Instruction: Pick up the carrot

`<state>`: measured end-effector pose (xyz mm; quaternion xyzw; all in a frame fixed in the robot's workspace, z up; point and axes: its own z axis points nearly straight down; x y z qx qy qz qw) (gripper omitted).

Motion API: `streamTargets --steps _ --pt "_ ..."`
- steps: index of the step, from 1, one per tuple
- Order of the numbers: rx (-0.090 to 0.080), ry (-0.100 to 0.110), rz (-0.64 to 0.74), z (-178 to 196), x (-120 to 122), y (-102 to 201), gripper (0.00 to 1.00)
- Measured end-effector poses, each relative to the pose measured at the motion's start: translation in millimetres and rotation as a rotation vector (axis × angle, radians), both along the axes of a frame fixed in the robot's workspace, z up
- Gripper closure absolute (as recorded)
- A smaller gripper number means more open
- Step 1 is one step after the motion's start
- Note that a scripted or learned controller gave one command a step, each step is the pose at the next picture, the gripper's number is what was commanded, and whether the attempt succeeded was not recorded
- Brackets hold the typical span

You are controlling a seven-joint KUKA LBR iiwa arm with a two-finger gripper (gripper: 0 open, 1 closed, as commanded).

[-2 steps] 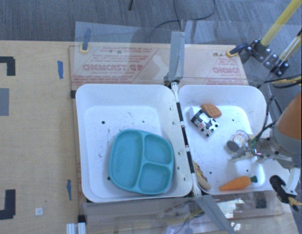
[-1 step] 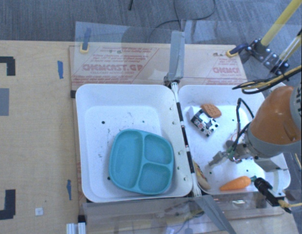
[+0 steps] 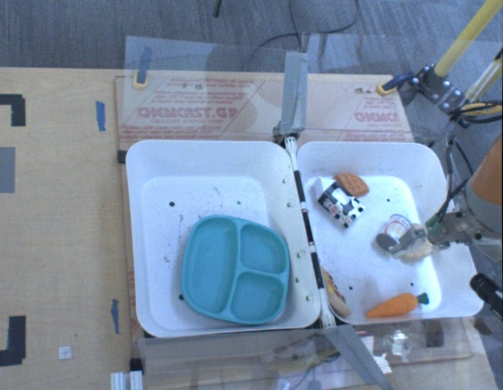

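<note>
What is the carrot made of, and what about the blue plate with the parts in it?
The carrot looks like a toy, probably plastic: smooth, even orange with a small green stub at one end. Rubber or foam can't be ruled out. The blue plate looks like moulded plastic with a matte finish: one flat teal colour and soft rounded ridges between its three compartments.

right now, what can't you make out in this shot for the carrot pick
- Tool, camera view: blurred, with a pale thing at its tip; its grip is unreadable.
- Arm: cut off by the right edge.
- Small item at the right bin's lower left: half hidden by the divider.
- Carrot: plain, lying apart from the tool.
</note>
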<state>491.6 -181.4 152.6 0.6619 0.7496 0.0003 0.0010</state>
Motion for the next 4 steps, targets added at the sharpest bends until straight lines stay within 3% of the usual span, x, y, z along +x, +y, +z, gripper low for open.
streamTargets --steps 1,2,3,4 --pt "-0.002 -0.006 -0.115 -64.9 -10.5 39.9 0.00" --pt "0.000 0.000 -0.105 15.0 -12.1 -18.3 0.00" --pt "-0.002 -0.006 -0.066 -65.0 -10.2 12.5 0.00" --pt "0.000 0.000 -0.128 17.8 -12.0 -40.3 0.00"
